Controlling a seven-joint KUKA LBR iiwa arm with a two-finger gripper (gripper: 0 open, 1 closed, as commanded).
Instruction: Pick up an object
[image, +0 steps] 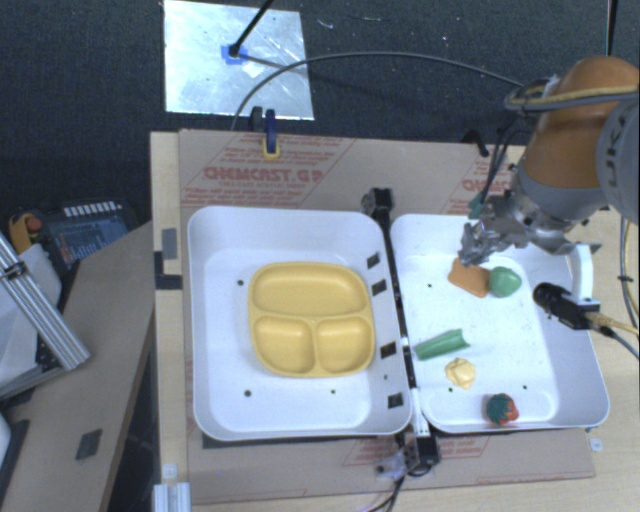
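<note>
My pincer (479, 246) hangs low over the far part of the right bin (560, 385), and the orange piece (468, 278) lies on the bin floor just below and in front of it. That is the thing I judge myself to be lined up for. From this slanted view I cannot tell whether the pincer is apart or together, nor whether it touches the piece. Nothing shows as gripped.

I judge the wrist is set this way so I come down on the orange piece from above, the only open approach in a shallow bin.

The green ball (505, 281) sits just beside the orange piece, on the side toward my arm, perhaps touching it. It is the one thing likely to be nudged or caught in a grasp. Nearer the camera from the pincer, well apart, lie a green stick (440, 345), a yellow lump (460, 372) and a red and green ball (500, 408). None of these is in my way. Across the divider, away from my arm, the left bin (215, 300) holds a yellow tray (310, 318). Both bins rest on the table (330, 165).
</note>
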